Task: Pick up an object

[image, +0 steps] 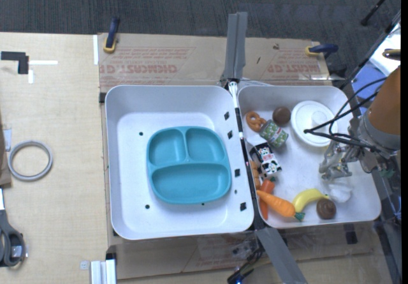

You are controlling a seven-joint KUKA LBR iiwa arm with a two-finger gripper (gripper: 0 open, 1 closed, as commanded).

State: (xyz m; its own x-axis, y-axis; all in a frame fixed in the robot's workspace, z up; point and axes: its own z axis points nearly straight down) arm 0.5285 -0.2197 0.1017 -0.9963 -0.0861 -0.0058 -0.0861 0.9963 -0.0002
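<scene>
My gripper (335, 166) hangs low over the right part of the right bin (368, 211), at the end of the arm coming in from the right edge. A pale, translucent object (342, 194) lies just below it on the bin floor. Near the front wall lie a yellow banana (308, 199), a brown ball (326, 208) and an orange carrot (276, 204). Further left are a black-and-white toy (267, 160), a green can (275, 133), a pretzel (255, 121) and a second brown ball (281, 115). A white round plate (312, 123) sits at the back.
The left bin (121, 168) holds a teal divided plate (189, 164). A metal divider bar (236, 46) runs back between the bins. On the bench at far left lie a grey ring (27, 160) and scissors (11, 244). Black cables (338, 120) cross above the white plate.
</scene>
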